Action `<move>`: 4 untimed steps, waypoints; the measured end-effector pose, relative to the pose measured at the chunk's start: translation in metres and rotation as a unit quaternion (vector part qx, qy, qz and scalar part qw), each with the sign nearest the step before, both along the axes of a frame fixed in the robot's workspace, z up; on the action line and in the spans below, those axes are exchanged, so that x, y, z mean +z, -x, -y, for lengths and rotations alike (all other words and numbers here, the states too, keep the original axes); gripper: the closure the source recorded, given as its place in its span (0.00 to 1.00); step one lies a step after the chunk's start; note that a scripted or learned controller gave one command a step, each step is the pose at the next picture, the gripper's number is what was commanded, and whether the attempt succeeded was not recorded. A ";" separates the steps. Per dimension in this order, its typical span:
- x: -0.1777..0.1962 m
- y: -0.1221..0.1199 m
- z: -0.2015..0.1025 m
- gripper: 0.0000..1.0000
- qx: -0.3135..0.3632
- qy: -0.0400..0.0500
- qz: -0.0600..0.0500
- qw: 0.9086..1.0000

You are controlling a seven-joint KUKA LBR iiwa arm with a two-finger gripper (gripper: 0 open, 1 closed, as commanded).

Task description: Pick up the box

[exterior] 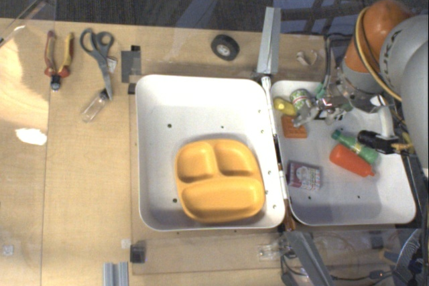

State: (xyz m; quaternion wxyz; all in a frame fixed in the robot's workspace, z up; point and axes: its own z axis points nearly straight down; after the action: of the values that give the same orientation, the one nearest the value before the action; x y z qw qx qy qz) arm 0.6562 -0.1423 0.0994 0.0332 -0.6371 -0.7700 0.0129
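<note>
On the wooden bench [67, 197], red-handled pliers [57, 58] and grey scissors [100, 53] lay well left of the bins. The left white bin [201, 94] held a yellow three-compartment plastic tray [218, 179]. In the right white bin [375, 204], the small purple-and-white box [304, 175] lay near the left wall, with an orange square tile [295, 128] beyond it and an orange-and-green carrot-shaped toy [353, 155] to its right. The gripper [320, 106] hovered over the bin's far left corner; I cannot tell its opening.

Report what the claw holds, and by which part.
Cannot tell. The claw hangs low in the right bin, apart from the box.
</note>
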 end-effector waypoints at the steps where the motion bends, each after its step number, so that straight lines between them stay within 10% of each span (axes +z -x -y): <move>1: 0.044 0.066 -0.010 0.00 0.034 0.010 0.038 0.999; 2: -0.010 0.042 -0.043 0.00 0.010 0.012 0.040 0.999; 4: -0.009 0.130 -0.044 0.00 -0.019 0.013 0.043 0.999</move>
State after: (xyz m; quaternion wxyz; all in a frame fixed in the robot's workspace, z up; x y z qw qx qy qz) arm 0.5264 -0.0981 0.0901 -0.0079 -0.6517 -0.7584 -0.0056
